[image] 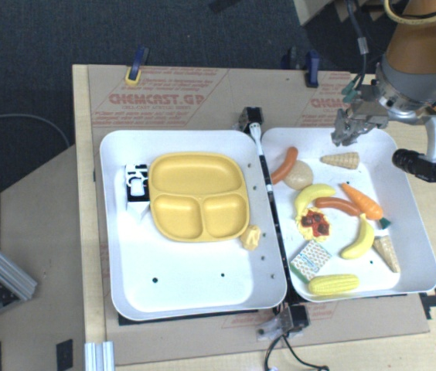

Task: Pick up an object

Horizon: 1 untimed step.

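Note:
My gripper [345, 135] hangs over the far edge of the right bin [413, 207], just left of and above a pale ice-cream cone [340, 160]. Nothing shows between its fingers. Below it in that bin lie a red sausage [284, 164], a beige ball [298, 175], a yellow banana [360, 240], an orange carrot [362, 200], a pizza slice [315, 222], a second cone [387, 253], a corn cob [333, 284] and a small green-white box [311, 260].
The left bin [125, 269] holds a yellow divided tray [199, 194], a black-and-white card [136, 184] and a small yellow piece [250, 238] near the divider. Clamps [133, 72] sit along the bench's far edge. A black fitting [419, 165] sticks out at the right.

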Tool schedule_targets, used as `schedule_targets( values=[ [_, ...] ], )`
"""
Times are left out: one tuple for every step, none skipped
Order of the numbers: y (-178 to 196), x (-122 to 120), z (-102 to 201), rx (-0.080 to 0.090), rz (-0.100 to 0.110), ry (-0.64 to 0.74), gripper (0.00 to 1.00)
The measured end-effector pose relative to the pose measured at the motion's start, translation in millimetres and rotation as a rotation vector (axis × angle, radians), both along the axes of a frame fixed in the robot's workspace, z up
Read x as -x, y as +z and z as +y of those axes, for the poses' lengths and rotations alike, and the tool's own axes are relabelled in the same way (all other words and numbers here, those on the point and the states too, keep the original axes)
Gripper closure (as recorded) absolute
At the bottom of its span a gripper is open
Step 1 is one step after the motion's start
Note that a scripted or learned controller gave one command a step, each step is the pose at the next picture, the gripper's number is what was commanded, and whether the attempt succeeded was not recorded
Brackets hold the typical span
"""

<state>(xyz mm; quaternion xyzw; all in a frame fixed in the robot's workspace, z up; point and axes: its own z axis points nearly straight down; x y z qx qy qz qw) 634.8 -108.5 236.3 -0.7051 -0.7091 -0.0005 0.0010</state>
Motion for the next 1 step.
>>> schedule_targets(
  values=[
    [-4.1,0.0,44.7,0.000,0.001,-0.001,1.00]
  ],
)
